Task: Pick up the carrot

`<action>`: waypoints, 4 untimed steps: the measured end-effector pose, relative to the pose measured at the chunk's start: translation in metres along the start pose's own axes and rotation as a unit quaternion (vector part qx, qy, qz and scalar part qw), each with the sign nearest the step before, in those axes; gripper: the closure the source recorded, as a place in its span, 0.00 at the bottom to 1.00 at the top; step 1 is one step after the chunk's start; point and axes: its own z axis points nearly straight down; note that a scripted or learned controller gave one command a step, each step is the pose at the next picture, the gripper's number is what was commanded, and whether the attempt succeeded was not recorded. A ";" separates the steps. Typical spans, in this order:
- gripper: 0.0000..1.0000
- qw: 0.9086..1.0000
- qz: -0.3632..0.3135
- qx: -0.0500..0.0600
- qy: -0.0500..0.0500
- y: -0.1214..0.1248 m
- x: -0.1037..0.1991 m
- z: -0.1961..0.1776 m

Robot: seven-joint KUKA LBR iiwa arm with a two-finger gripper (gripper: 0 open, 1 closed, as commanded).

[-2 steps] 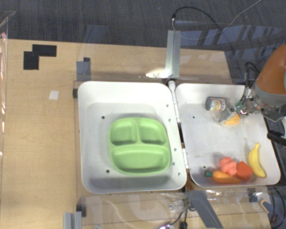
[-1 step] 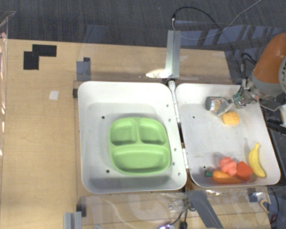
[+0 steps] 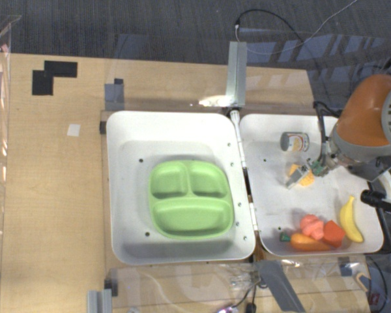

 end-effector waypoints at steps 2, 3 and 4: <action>0.00 0.997 -0.079 0.000 -0.001 0.005 -0.020 0.000; 1.00 0.997 -0.080 -0.004 -0.003 0.008 -0.021 -0.012; 1.00 0.999 0.043 0.002 0.001 0.061 -0.002 -0.098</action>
